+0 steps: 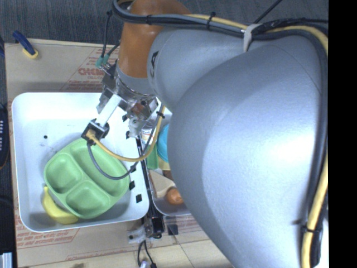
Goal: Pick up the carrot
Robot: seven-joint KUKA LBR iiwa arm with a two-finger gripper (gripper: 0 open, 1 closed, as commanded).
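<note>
A small orange-brown piece (174, 196), possibly the carrot, peeks out from under the arm at the near left corner of the right bin (159, 205). Most of it is hidden by the arm. My gripper (131, 115) hangs below the orange wrist band, over the wall between the two bins, well behind that orange piece. Cables and the wrist hardware crowd around it.
The left bin (33, 116) holds a green divided tray (83, 180) with a yellow object (56, 211) under its near corner. A light blue object (162, 144) shows at the right bin's left edge. The grey arm covers the rest of the right bin.
</note>
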